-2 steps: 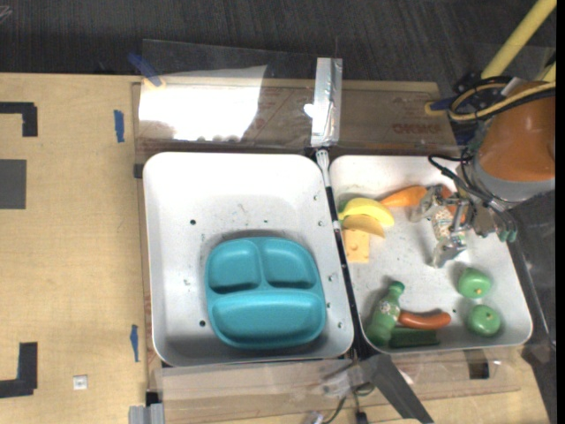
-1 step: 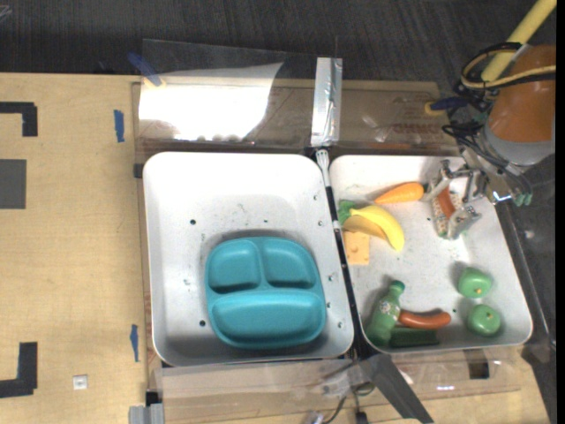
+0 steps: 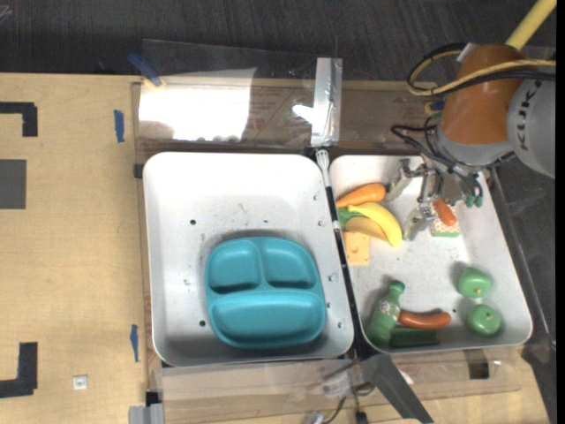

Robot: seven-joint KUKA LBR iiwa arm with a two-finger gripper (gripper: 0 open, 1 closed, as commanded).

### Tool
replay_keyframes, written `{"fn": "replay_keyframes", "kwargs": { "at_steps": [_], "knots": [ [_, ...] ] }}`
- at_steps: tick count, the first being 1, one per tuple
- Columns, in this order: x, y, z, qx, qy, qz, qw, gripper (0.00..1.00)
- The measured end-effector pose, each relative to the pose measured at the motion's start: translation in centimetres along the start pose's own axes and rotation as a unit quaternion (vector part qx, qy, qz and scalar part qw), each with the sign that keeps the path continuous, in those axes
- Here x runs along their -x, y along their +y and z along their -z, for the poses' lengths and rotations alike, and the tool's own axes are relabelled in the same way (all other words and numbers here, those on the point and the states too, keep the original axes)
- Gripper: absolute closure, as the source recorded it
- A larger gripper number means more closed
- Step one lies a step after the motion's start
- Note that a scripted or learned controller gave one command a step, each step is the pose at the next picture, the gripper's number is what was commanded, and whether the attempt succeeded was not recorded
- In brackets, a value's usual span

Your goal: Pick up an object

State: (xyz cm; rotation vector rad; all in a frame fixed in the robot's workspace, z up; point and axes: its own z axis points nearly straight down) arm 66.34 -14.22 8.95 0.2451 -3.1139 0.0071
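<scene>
Near edge of the right bin [image 3: 521, 321]: green bottle [image 3: 385, 312], red sausage [image 3: 422, 320], two green apples [image 3: 475, 283]. Left bin holds a teal divided tray [image 3: 263, 291]. Mid-bin: cheese wedge [image 3: 357, 248], banana [image 3: 377, 221], carrot [image 3: 364, 193]. Far right: gripper [image 3: 431, 210] low over a small red-and-white piece [image 3: 445, 218], likely the target. Cannot tell whether fingers are spread or pinching. Judgement: centre over the piece, descend straight, close fully before lifting, stay clear of the banana.
</scene>
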Motion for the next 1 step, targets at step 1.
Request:
{"fn": "replay_keyframes", "kwargs": {
  "at_steps": [1],
  "knots": [
    [0.88,0.23,1.58,-0.002,-0.019,0.0,0.9998,1.0]
  ]
}}
